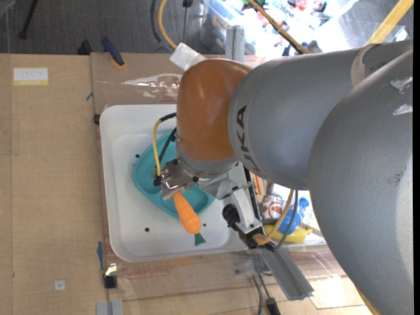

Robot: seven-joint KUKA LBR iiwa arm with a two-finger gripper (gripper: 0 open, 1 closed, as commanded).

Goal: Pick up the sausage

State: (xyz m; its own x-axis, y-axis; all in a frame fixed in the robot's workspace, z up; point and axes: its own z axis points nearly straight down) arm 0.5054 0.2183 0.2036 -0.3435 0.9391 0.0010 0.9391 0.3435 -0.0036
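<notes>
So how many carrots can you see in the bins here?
1. A carrot lies in the left bin, its upper end on the teal dish just below the arm's wrist. The arm covers much of both bins, so more may be hidden.

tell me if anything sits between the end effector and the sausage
I cannot make out a sausage, so the path cannot be judged. The arm hangs over the left bin and hides much of it. Beneath it show a teal dish and an orange carrot lying across the dish's edge.
</notes>
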